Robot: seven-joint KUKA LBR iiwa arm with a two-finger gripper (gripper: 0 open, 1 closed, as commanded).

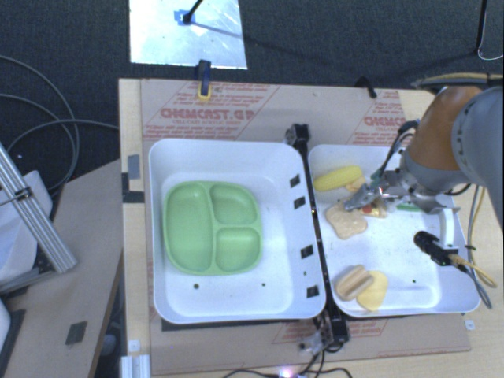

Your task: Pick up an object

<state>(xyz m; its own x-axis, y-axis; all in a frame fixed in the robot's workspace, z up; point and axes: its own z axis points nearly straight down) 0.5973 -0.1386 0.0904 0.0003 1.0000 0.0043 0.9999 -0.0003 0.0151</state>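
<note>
My gripper (365, 199) is low in the right bin (409, 294), near its back left part. It sits just right of a yellow banana-shaped piece (337, 178) and just above a pale beige flat piece (346, 223). A small red-orange item (379, 209) shows right beside the gripper, partly hidden by it; whether it touches is unclear. A thin green piece (407, 206) lies under the wrist. Nothing is plainly seen held.
A hot-dog bun (351, 281) and a yellow wedge (375, 290) lie at the right bin's front left. The left bin (173, 298) holds a green divided plate (211, 227). A black divider rail (309, 211) runs between the bins.
</note>
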